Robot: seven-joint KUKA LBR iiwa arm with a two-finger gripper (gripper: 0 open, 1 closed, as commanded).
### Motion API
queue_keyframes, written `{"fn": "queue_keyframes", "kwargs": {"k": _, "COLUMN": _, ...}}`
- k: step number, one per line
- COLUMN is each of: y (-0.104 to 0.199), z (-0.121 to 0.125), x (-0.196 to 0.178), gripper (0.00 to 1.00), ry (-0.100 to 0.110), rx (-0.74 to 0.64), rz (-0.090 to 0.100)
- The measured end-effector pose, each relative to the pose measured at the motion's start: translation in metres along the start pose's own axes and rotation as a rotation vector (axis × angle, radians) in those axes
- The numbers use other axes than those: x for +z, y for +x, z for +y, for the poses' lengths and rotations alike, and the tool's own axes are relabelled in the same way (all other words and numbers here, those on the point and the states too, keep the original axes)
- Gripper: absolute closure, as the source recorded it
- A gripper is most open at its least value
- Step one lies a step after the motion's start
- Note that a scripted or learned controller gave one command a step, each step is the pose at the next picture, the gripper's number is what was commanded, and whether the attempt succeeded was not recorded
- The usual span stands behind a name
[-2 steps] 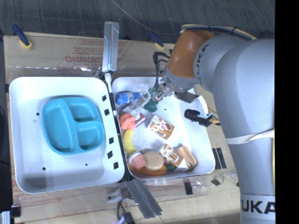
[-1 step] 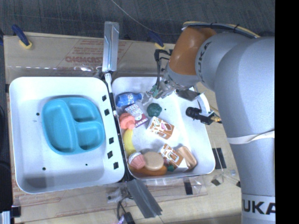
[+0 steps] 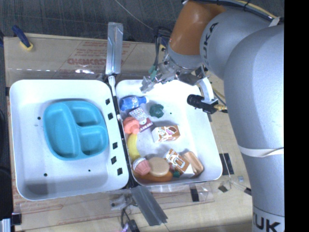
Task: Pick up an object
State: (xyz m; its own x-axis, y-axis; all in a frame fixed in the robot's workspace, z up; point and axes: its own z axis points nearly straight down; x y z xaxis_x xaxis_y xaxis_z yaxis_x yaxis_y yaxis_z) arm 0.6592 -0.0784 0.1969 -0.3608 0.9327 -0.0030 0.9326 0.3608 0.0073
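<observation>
Objects for picking lie heaped in the right bin (image 3: pixel 212 144): a blue wrapped item (image 3: pixel 131 102), a dark green piece (image 3: pixel 156 110), a small carton (image 3: pixel 166 133), a banana (image 3: pixel 133 147) and pink toys. The gripper (image 3: pixel 150 81) hangs over that bin's far left corner, nothing visibly between its fingers; whether they are open or closed cannot be told. The step looks like the approach. Next, the arm would need to settle on one item, likely the blue one nearest, and descend. A blue divided tray (image 3: pixel 76 129) sits in the left bin (image 3: pixel 24 129).
</observation>
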Motion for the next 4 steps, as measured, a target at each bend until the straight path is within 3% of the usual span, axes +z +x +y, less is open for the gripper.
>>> {"fn": "queue_keyframes", "kwargs": {"k": 1, "y": 0.000, "z": -0.002, "x": 0.004, "gripper": 0.00, "ry": 0.007, "rx": 0.002, "rz": 0.003}}
{"fn": "queue_keyframes", "kwargs": {"k": 2, "y": -0.001, "z": -0.003, "x": 0.002, "gripper": 0.00, "ry": 0.009, "rx": -0.228, "rz": 0.005}}
{"fn": "queue_keyframes", "kwargs": {"k": 3, "y": -0.039, "z": -0.041, "x": 0.099, "gripper": 0.00, "ry": 0.001, "rx": -0.101, "rz": -0.001}}
{"fn": "queue_keyframes", "kwargs": {"k": 4, "y": -0.039, "z": -0.038, "x": 0.087, "gripper": 1.00, "ry": -0.002, "rx": -0.106, "rz": -0.003}}
